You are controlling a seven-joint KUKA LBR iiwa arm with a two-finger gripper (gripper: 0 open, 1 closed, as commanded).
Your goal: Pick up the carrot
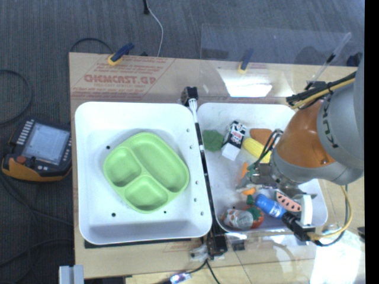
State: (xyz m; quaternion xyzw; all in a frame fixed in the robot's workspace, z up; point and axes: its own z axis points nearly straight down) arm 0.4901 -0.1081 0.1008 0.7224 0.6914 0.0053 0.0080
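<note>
Carrot small, stiff, light, smooth; grab across mid-body. Gripper right over it, open/closed state can't tell.

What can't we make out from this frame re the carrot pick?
- Gripper: finger state unreadable; the wrist covers it in the camera view.
- Carrot: one orange sliver shows beside the gripper; the rest is hidden, so grasp is unconfirmed.
- Right bin: the arm covers its right half.

Dark grey carpet, cardboard-topped bench, black cables, handheld pendant
</note>
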